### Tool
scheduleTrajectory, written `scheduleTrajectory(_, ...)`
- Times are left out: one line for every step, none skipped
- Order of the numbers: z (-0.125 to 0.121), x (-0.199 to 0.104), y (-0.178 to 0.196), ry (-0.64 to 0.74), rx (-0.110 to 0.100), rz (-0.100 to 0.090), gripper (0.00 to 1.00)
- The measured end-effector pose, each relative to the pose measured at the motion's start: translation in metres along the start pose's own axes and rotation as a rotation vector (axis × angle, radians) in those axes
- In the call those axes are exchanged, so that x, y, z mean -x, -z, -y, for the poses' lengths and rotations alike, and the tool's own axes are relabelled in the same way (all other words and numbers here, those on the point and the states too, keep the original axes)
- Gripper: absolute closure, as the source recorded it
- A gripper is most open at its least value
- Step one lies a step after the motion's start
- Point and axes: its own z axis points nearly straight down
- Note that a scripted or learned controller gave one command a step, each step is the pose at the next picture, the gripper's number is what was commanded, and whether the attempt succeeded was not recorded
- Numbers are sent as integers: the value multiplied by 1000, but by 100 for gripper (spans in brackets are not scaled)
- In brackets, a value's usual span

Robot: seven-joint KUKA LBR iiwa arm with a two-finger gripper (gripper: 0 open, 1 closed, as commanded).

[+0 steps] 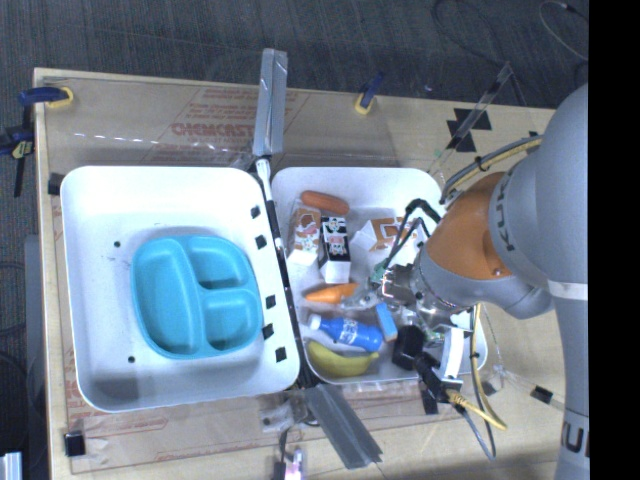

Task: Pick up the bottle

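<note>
Camera view: grey arm with orange band [500,238] reaches over the right shallow white bin [420,180]. Gripper [393,290], grip state indeterminable, hangs near the cap end of the lying white plastic bottle with blue label [347,332], which lies between yellow banana [340,361] and orange carrot [330,293]. Judged approach stage; next move calls for centring over the bottle and descending.
</note>
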Motion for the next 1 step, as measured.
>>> scheduleTrajectory(1,0,9,3,-6,-1,100)
